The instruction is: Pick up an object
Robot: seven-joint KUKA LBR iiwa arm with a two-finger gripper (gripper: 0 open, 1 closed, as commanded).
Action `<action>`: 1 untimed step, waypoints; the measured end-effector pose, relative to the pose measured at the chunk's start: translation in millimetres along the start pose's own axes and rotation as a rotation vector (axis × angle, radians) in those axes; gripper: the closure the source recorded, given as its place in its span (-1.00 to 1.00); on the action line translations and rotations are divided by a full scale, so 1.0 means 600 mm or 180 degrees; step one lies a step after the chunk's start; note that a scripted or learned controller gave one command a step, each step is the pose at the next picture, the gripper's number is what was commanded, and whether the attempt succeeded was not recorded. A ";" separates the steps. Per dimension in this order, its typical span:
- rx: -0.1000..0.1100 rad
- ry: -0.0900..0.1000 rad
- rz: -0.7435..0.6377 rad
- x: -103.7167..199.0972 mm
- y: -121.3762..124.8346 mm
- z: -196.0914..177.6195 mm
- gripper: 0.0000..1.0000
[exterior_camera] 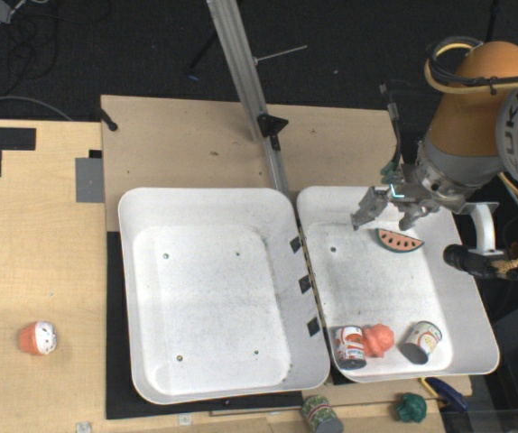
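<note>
Arm: the gripper (393, 210) is hanging over the back of the right bin (462, 318), with the orange band sitting up above it.

Claw: fingers are looking spread apart, nothing between them, so it's carrying nothing right now.

Closest target: a watermelon slice toy (400, 239) is lying flat on the bin floor just beside the fingertips, slightly in front and to the right. Can't tell if anything's touching it.

Other options: a red-and-white can (350, 345), a pink lumpy toy (378, 339) pressing up against it, and a small tilted can (420, 340), all sitting along the near edge of the same bin.

Risk 1: I'm guessing the slice is thin and lying low, so the fingers could be closing over the top and just skating off.

Risk 2: if the claw is dropping off-centre, one finger could be shoving the slice sideways instead of trapping it.

Risk 3: going for the can and pink toy, they're touching, so it might be nudging both.

Count: two bins, the left bin (142, 242) included; four objects in the right one; two cans, one slice, one pink toy.

Outside the bins: an orange ball toy (38, 338) on the bench, plus a green thing (411, 407) at the front.
</note>
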State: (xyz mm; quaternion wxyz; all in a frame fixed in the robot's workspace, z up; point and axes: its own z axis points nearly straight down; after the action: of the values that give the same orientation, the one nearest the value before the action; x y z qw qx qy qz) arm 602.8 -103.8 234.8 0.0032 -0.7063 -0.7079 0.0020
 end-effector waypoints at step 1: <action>-0.0015 -0.0003 0.0008 -0.001 0.001 -0.004 -1.00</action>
State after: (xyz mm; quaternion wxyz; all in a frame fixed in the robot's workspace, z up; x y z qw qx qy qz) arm 603.5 -104.6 237.2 0.0011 -0.7071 -0.7071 0.0007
